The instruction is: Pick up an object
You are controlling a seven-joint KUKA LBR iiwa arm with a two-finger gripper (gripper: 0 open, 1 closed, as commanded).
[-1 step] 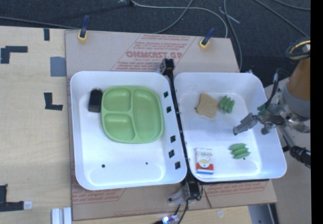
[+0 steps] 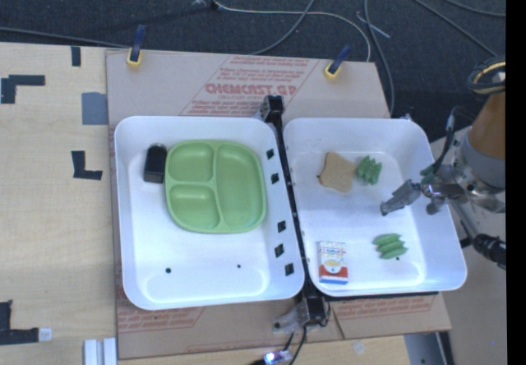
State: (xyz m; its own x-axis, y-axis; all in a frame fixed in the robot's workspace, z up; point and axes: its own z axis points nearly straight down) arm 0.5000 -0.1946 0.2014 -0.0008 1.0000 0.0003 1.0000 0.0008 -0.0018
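Hovering over the right bin's [image 2: 411, 137] right side, the hand [image 2: 396, 201] gripped nothing I could see; whether it was open or closed I cannot tell. Left bin [image 2: 131, 191] carried a green divided plate [image 2: 216, 187] and a black block [image 2: 154, 163]. Candidates lay right: tan sponge [image 2: 335, 172], small carton [image 2: 332, 262], two green toys [image 2: 389, 245]. Judging by this, it was approaching; next it needed lowering onto one.

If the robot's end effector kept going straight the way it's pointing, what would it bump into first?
Probably the bare floor of the right bin. The end effector points left and slightly down in the picture, between the tan piece and the lower green toy. Its height is unclear.
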